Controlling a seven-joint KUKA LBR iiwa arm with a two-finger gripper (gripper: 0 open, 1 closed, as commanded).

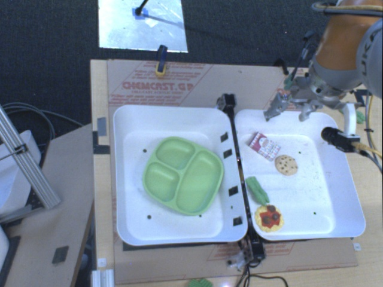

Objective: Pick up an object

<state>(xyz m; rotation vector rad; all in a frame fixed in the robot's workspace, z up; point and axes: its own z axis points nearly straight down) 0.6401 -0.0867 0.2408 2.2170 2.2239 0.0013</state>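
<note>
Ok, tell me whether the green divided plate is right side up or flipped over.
Right side up. The green divided plate lies flat in the left bin with its three hollow compartments facing up.

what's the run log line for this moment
arm: over right bin's far edge | gripper: open, holding nothing | right bin: packet, cookie, green piece, pizza toy | left bin: green tray

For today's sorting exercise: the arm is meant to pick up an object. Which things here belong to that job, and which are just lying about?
Belong to the job:
gripper, above the right bin's far edge
red-and-white packet
cookie
green pickle-like piece
small toy pizza
right bin, holding those four

Just lying about:
green divided plate
left bin, holding the plate
yellow-and-blue clip on the cardboard
</note>
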